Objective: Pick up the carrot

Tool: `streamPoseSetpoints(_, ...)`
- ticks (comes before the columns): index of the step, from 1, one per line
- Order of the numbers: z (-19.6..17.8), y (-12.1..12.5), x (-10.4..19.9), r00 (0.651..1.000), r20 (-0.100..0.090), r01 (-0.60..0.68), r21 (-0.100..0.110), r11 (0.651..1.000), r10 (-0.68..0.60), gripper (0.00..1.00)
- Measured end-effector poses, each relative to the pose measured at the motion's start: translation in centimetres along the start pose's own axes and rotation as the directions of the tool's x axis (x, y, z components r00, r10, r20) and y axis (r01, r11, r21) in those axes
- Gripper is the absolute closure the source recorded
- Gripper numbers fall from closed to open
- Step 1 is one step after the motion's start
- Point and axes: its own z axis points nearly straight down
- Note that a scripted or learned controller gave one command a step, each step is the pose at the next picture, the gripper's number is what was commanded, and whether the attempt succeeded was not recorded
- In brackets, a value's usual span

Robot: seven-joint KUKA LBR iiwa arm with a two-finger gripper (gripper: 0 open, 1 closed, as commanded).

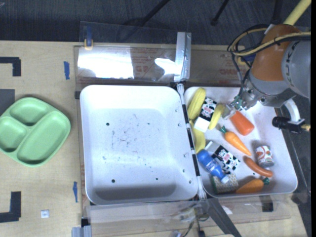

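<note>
Gripper point(240, 102) jaw state unreadable, above long tapered orange carrot point(236, 141) | advise: descend centred across carrot's middle.

carrot point(236, 142) orange | banana point(196, 103) yellow | bottle point(211, 165) blue | divided plate point(32, 131) green
</note>
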Motion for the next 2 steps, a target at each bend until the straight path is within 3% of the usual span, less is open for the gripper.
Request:
streamPoseSetpoints(1,0.1,0.0,0.0,1.0,-0.001,0.0,0.001,1.0,0.0,0.0)
streamPoseSetpoints(2,-7.8,4.5,4.1,1.0,-0.003,0.019,-0.024,1.0,-0.019,0.0)
